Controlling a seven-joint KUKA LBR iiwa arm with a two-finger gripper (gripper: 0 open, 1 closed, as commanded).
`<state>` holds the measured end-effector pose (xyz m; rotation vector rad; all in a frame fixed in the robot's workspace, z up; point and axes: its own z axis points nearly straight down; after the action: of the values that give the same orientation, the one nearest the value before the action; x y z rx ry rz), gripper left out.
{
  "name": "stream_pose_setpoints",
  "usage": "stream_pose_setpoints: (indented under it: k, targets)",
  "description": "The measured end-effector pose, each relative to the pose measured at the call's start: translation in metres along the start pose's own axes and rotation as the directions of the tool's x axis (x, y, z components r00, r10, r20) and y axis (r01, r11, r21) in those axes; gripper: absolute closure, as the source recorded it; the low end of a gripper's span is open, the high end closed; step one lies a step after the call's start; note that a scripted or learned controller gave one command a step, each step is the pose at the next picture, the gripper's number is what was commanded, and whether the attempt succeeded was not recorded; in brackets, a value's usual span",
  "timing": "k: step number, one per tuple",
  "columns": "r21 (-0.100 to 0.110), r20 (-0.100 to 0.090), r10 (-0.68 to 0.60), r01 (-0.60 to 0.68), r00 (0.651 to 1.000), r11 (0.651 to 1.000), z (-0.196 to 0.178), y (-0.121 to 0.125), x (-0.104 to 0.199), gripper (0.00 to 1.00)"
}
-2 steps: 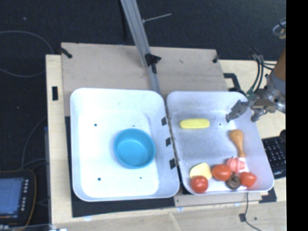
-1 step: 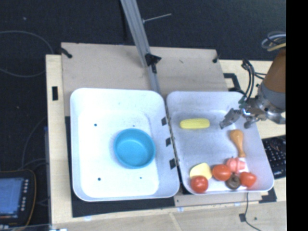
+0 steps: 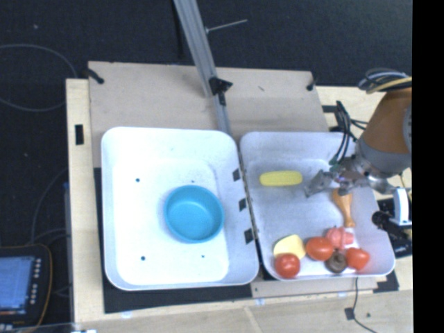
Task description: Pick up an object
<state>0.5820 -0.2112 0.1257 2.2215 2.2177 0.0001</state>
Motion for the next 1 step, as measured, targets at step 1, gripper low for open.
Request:
stream_pose_setpoints:
  k: [1]
  targets:
    - [-0.002, -0.004, 0.001, -0.001, 1.0, 1.0, -0.0159, 0.0016, 0.0002, 1.0]
